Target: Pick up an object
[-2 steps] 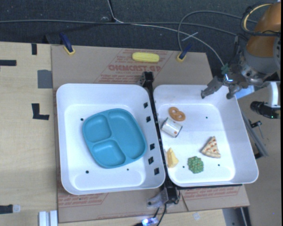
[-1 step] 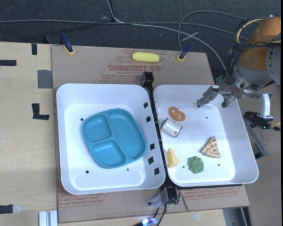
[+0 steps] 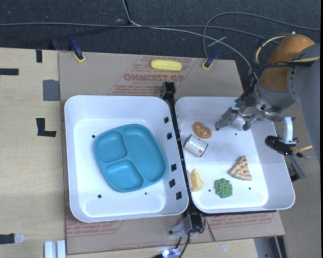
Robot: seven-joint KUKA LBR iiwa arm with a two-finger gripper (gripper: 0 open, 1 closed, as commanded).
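My arm point(image 3: 290, 63) runs off the right edge — its upper part is cut away. The small yellow piece point(image 3: 196, 180) by the divider is too small to name.

Blue tray point(image 3: 130, 157), green broccoli point(image 3: 223, 188), perhaps silvery can point(image 3: 195, 145).

Bench point(image 3: 21, 144) bears cardboard sheet point(image 3: 124, 74) under two white bins point(image 3: 75, 160).

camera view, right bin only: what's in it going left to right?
Silver can → green broccoli → pizza slice → gripper, hanging over the bin's upper right part. The yellow wedge and the pretzel overlap the can's span, so they are left out.
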